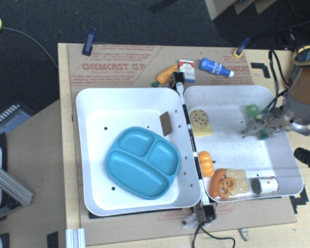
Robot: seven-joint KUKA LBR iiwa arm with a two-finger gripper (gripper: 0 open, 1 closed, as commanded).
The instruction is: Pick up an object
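Two bins sit side by side, and the gripper [254, 127] hangs low in the right bin [279, 154], just beside a small green object [252, 110] near the far wall. Whether its fingers are spread or closed I cannot tell. I'd centre over the green piece and descend straight. It looks squat and blurry; its long axis is unclear.

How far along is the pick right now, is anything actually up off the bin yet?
Done: the arm has reached into the right bin, and the hand sits low beside a green object. In hand: nothing I can confirm; the view is too blurred to show a grasp. Left: closing on an item and lifting it. The cookie, pretzel and blue tray lie untouched.
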